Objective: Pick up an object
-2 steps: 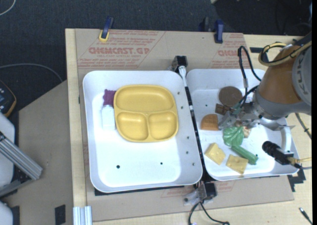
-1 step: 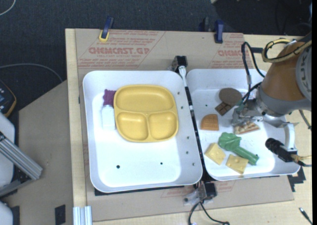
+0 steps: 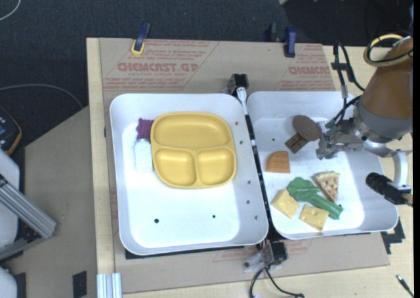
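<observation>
Cheese cubes (image 3: 299,210) nearest, arm (image 3: 387,103) reaching over right bin (image 3: 374,221)

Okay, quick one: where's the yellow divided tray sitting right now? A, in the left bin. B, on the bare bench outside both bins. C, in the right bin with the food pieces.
A: the yellow tray lies in the left bin, beside a small white bottle; the right bin holds the small food pieces.
</observation>
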Controlling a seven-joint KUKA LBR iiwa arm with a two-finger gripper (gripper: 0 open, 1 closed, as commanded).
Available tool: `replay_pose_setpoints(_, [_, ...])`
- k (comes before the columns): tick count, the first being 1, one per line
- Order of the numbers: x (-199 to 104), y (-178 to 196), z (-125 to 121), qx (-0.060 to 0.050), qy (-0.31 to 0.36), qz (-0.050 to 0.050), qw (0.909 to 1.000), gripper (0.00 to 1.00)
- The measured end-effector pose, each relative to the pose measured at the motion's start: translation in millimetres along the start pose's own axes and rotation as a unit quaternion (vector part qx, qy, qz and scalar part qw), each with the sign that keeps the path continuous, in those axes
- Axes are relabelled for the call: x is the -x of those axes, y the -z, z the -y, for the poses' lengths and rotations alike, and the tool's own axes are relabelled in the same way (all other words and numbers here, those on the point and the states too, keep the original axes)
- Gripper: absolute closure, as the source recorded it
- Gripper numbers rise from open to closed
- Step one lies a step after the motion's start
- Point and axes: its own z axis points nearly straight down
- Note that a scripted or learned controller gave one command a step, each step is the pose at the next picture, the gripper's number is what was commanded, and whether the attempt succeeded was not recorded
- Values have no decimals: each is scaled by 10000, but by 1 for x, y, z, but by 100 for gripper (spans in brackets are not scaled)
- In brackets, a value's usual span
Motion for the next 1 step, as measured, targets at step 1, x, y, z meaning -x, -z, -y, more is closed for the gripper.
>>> replay_pose_setpoints(1, [-5,45,-2,10,14,0,10000,100])
